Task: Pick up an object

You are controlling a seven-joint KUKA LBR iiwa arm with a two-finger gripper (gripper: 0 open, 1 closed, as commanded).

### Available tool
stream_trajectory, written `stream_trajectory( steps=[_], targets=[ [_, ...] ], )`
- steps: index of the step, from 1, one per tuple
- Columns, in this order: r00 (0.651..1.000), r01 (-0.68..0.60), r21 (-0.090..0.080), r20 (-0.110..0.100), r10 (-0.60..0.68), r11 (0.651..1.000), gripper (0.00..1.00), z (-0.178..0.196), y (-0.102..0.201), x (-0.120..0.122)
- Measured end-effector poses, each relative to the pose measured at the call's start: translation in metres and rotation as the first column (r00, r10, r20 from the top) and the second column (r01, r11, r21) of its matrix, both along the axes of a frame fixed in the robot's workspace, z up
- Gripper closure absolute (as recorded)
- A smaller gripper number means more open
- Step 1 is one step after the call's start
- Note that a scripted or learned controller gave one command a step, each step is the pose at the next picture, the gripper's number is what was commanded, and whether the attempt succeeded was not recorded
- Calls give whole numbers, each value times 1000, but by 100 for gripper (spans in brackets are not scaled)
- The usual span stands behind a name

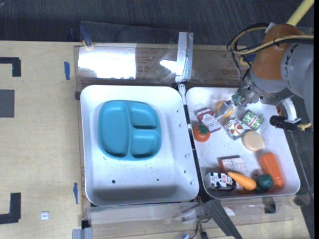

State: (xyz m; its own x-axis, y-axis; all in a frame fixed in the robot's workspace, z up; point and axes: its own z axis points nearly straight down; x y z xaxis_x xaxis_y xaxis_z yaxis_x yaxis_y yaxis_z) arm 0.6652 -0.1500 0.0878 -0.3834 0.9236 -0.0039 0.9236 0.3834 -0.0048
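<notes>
- I have the grey arm with the orange band [279, 59] reaching in over the upper part of the right-hand shallow white bin [294, 180], and its pincer [242, 97] is low near the bin's top edge.
- From this slanted overhead view I cannot tell how the pincer is set; its tip is small and blurred against the clutter.
- Nothing is visibly lifted, so I judge the pick as not yet done; the arm looks to be at the approach or descent stage.
- The candidates all lie in the right bin: a small yellow-and-grey piece [224, 108] just beside the pincer, a green-and-white round packet [251, 120], and a red-and-white packet [234, 128] below it.
- Further off sit a dark red rectangular packet [208, 120], a red tomato-like toy with a green top [201, 132], a pale beige disc [253, 141], an orange cylinder [271, 168], a long orange carrot-shaped toy [241, 179], a dark teal ball [264, 182], a brown flat packet [232, 163] and a black-and-white carton [220, 181].
- The left white bin [94, 183] carries a blue divided plastic tray [129, 129], well apart from the arm.
- What remains, as I read it: close on one item, most likely one nearest the tip, and raise it clear of the bench.
</notes>
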Motion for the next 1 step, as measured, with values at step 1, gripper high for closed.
stream_trajectory(
  steps=[1],
  targets=[
    [1000, -3, 2, 10, 3, 1000, 100, 13, 2, 3]
  ],
)
